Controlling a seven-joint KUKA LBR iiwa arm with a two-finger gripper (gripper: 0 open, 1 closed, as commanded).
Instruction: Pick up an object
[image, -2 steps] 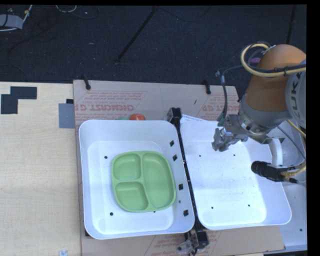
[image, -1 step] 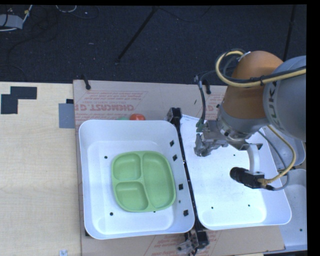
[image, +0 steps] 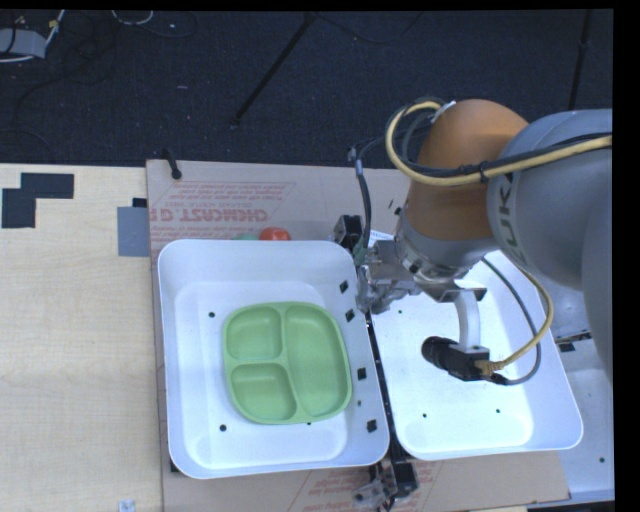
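I cannot tell if my gripper (image: 377, 288) is open or shut. It hangs by the left bin (image: 200, 262) edge and could bump it and miss the green plate (image: 288, 362).

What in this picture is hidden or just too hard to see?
- Gripper: its fingers sit under the arm's orange wrist, so open or shut is unclear.
- Right bin: its back part is covered by the arm.
- Small orange and green things behind the left bin: cut off by its rim, too small to name.
- Green divided tray: plain to see.
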